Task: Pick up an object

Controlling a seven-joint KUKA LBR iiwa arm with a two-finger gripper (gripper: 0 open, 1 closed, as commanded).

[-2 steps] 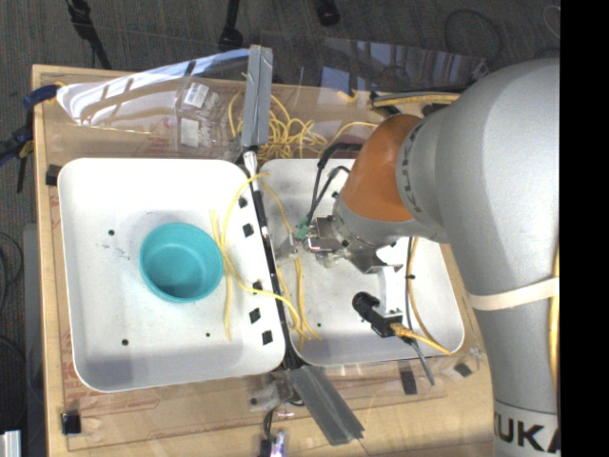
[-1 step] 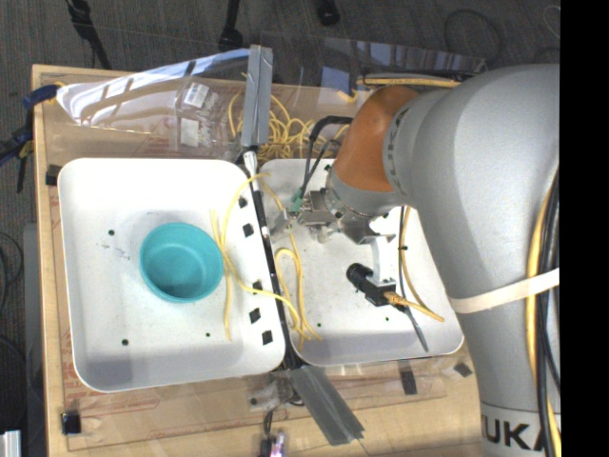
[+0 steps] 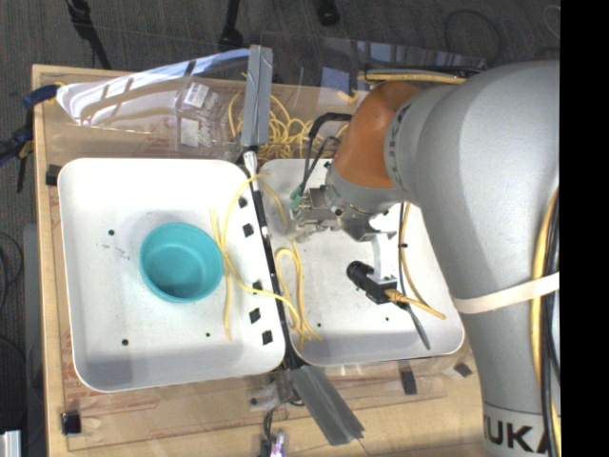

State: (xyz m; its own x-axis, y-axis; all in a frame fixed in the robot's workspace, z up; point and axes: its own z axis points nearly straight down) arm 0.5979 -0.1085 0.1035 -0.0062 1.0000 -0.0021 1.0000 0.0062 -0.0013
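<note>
Sitting in the bin [image 3: 105, 322] on the view's left, the teal bowl [image 3: 181, 261] lies across the divider from the tool [image 3: 306, 209], which hangs over the other bin [image 3: 335, 314]. Can't tell if it's open or closed.

Robotics lab: a grey arm [image 3: 485, 188] lettered KUKA reaches over a plywood bench [image 3: 45, 255] bearing two white bins [image 3: 95, 355]. Loose yellow cables [image 3: 276, 127] tangle at the bench's far side beside clear plastic sheeting [image 3: 143, 103]. Beyond the bench, black cables [image 3: 81, 12] and a stand's caster [image 3: 328, 12] cross dark carpet [image 3: 162, 17].
</note>
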